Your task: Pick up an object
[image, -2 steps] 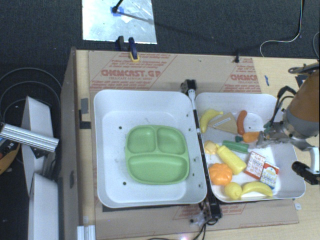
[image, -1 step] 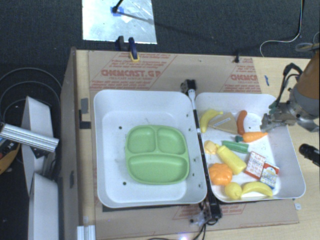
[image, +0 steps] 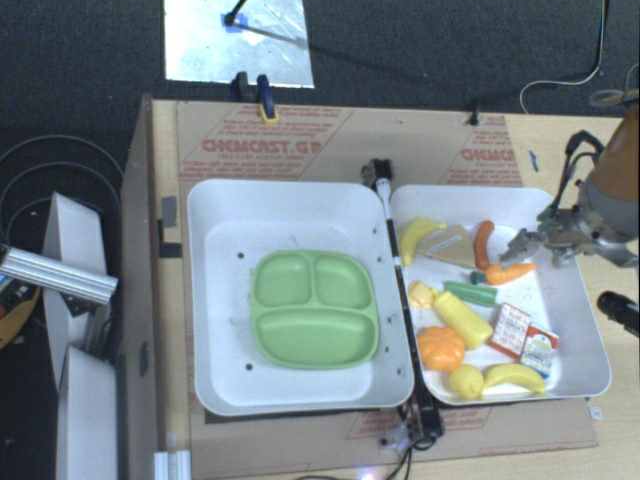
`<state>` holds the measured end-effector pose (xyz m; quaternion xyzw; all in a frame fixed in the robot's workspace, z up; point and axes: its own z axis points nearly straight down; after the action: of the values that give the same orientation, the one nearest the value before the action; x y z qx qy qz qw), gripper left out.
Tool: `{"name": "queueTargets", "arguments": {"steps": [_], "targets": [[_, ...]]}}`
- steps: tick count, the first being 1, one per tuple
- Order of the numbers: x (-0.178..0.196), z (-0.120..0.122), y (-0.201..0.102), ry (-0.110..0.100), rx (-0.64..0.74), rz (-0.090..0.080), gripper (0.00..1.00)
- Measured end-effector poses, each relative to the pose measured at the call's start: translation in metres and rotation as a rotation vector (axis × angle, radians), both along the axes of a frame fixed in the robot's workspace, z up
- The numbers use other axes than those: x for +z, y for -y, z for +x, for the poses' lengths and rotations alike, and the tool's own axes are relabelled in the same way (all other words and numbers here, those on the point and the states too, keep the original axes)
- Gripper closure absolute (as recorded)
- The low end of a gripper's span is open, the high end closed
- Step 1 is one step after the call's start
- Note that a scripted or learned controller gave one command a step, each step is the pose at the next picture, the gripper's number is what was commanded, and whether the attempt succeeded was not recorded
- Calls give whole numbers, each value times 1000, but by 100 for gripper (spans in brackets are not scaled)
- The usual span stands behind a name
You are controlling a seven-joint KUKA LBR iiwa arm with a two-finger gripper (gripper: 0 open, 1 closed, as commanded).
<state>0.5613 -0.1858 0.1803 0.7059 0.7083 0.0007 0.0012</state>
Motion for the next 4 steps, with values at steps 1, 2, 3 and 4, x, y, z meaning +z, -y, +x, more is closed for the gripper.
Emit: {"name": "queueTargets", "arguments": {"steps": [1, 2, 3, 4], "targets": [[-90, -8, -19, -9, 0, 3, 0], [-95, 59, 13, 5, 2, -3, 0], [-83, 58, 12, 4, 3, -1, 100], [-30, 31, -11, 2, 2, 1, 100]]}}
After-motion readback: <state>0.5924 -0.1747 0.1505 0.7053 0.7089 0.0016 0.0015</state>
